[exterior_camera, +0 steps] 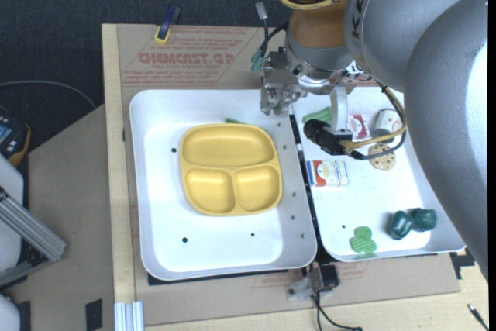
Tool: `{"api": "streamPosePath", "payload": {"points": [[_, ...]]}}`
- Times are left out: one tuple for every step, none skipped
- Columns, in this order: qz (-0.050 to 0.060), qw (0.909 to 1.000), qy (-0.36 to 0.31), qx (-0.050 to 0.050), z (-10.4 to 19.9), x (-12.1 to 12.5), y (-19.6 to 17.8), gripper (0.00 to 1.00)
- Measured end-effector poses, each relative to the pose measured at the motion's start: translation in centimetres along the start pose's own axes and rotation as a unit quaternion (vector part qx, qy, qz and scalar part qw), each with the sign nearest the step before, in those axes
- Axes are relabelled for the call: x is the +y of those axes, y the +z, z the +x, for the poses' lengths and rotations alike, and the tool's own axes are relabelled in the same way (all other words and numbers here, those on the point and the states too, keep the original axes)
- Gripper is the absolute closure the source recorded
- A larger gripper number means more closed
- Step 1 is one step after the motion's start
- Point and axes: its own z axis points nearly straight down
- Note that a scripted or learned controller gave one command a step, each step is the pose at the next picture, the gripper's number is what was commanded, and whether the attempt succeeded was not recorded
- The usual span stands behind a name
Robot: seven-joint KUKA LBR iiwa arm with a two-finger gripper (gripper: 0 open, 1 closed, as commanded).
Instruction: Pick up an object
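Two white bins (155, 190) sit on the table, and the hand (276, 101), its state impossible to tell, hangs over their shared rim, risking a collision there.

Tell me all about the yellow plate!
The yellow plate looks like smooth plastic with rounded corners. It has three sections: one long one along the far side and two smaller ones nearer the camera. It lies flat, right side up, in the left bin, towards its far side. Something green peeks out behind its far edge.
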Motion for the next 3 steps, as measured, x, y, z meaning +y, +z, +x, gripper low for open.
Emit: {"api": "streamPosePath", "payload": {"points": [[-0.004, 1.0000, 0.002, -0.001, -0.8, 1.0, -1.5, 1.00], [-0.002, 1.0000, 0.002, -0.001, -1.1, 0.8, -1.5, 1.00], [0.000, 1.0000, 0.003, -0.001, -1.3, 0.0, 0.4, 1.00]]}}
